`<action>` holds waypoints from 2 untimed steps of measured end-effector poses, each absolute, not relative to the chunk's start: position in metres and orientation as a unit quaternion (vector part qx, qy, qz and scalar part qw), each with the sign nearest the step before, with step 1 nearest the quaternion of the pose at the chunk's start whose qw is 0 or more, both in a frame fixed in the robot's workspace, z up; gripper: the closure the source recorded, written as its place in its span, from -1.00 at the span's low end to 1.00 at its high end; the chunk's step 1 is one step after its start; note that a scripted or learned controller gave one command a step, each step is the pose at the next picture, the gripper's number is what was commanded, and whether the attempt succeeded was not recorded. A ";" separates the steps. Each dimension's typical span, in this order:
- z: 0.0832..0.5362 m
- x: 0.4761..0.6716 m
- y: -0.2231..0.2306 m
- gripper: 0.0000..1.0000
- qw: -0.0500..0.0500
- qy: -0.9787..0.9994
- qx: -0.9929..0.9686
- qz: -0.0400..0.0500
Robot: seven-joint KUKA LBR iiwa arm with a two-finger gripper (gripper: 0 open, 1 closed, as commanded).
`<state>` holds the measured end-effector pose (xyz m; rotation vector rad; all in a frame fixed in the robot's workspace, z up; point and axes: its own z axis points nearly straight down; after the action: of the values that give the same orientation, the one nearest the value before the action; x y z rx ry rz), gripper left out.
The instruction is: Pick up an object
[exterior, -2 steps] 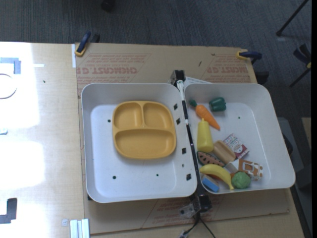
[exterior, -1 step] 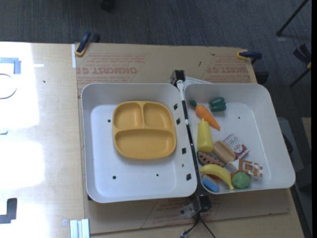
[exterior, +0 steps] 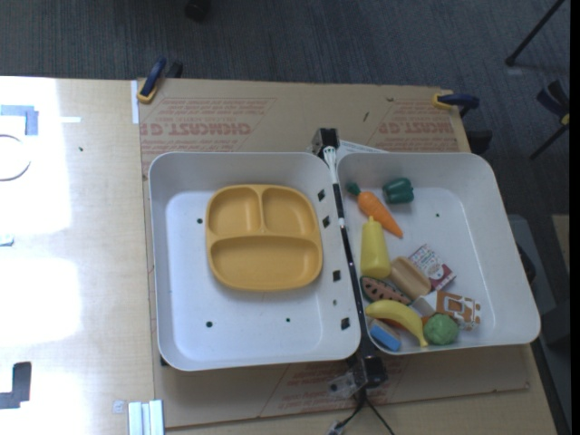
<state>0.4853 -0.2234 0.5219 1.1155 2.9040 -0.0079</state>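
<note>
Toy foods lie clustered in the right bin (exterior: 507,243): carrot (exterior: 379,212), yellow bottle (exterior: 374,249), banana (exterior: 399,316), green ball (exterior: 441,329).

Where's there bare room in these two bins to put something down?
Left bin: open floor in front of the yellow divided plate and along its left wall. Right bin: bare floor on the right, past the green pepper and the snack packet. Crowded: its left side and near corner, from carrot to banana.
</note>
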 end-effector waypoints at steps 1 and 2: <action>0.532 0.487 -0.224 1.00 0.019 0.934 0.358 -0.003; 0.542 0.488 -0.224 1.00 0.022 0.934 0.357 -0.003</action>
<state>0.4885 -0.2237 0.5423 1.1051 2.8942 -0.0093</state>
